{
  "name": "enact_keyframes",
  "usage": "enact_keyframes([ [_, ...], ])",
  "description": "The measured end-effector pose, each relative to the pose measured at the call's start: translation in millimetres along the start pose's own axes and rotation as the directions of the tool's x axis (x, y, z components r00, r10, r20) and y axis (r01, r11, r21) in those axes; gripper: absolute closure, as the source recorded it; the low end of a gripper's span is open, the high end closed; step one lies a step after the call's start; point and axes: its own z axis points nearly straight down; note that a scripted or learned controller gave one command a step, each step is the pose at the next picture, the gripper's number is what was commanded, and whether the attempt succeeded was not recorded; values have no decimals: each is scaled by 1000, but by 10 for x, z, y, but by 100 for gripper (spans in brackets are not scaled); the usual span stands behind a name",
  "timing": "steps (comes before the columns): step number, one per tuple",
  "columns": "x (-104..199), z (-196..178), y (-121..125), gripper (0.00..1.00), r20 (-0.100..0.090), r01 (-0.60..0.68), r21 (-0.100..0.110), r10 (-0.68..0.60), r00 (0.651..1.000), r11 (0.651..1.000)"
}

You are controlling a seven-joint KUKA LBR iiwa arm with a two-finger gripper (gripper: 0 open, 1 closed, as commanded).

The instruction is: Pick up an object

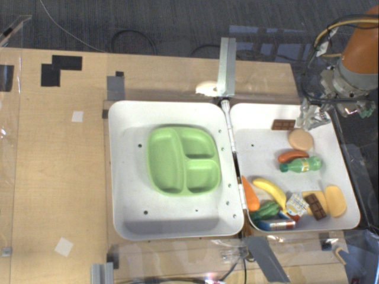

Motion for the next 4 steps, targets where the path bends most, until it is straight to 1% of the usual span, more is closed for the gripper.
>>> enact_keyframes([
  [1,8,-86,-47,100,3,313,4,-313,950,950],
  [2,12,224,-41,100,1,683,2,-683,730,730],
  [3,10,120,-43,100,1,875,3,-875,484,484],
  [4,11,124,-43,0,1,875,3,-875,485,485],
])
